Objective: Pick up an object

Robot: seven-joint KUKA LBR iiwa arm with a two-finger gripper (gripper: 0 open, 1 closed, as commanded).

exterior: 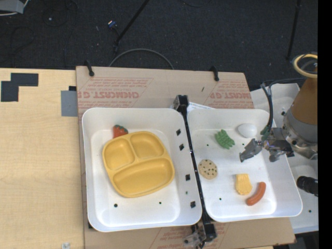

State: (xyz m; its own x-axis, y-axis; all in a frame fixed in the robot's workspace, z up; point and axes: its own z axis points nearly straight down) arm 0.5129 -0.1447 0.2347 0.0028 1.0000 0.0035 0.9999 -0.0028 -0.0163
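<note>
No object is yet held: the two-finger gripper (261,151) is seen spread, unladen, over the right white bin (290,204).

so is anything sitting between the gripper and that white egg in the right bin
Nothing visible does. The gripper hangs over the right bin, just below and to the right of the white egg, with bare bin floor between them. The green toy lies off to the egg's left.

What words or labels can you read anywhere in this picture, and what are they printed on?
"CHEMCRZT", roughly: red print, upside down and blurred, on the cardboard sheet behind the left bin; spelling uncertain.
A second red print on the same cardboard behind the right bin, partly legible, possibly "G P".
Fainter red lines beneath both: too blurred to read.
</note>
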